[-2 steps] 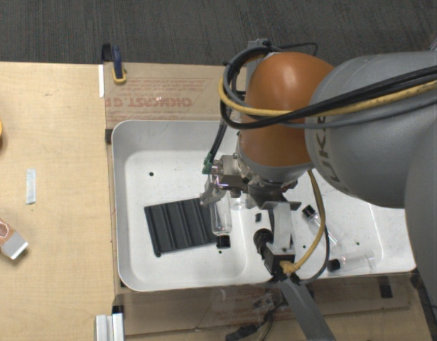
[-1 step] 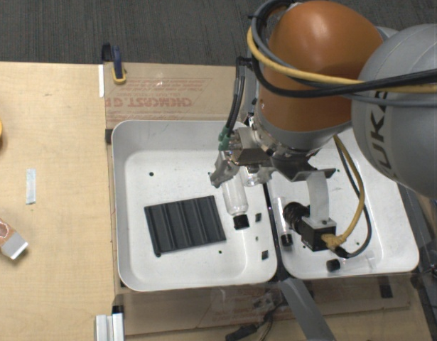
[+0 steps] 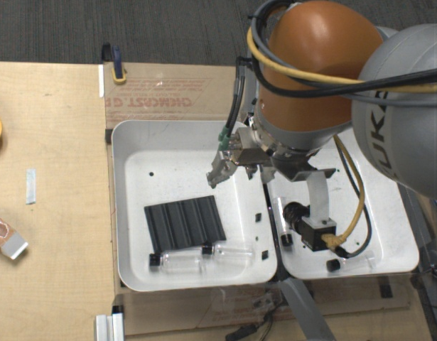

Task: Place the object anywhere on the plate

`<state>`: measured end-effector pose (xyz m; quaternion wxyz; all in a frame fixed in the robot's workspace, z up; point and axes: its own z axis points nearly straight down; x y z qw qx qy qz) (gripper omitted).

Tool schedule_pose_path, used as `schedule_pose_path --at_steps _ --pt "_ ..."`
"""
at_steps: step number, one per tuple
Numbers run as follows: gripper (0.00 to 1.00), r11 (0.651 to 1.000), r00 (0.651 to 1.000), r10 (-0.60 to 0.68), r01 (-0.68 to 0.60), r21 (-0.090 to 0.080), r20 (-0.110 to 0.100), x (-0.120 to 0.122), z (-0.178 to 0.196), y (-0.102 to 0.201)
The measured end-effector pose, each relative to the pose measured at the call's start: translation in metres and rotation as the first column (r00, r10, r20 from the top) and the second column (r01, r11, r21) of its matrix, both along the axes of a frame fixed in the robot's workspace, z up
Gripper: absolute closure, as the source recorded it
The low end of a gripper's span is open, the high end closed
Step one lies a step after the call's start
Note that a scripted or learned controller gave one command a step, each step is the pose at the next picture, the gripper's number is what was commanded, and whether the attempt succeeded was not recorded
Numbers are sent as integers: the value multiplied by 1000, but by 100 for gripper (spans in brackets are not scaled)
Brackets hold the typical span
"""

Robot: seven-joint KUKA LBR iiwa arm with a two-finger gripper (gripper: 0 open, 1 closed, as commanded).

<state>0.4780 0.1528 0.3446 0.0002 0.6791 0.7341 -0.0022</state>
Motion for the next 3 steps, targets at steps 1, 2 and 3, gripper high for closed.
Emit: schedule_pose_path --at_steps 1,2,3 --pt "100 1000 1000 0 0 -4 -3 1 7 0" --pt "100 984 984 177 -177 1 -2 0 -30 2" --pt "100 984 984 176 -176 -1 -5 1 -23 1"
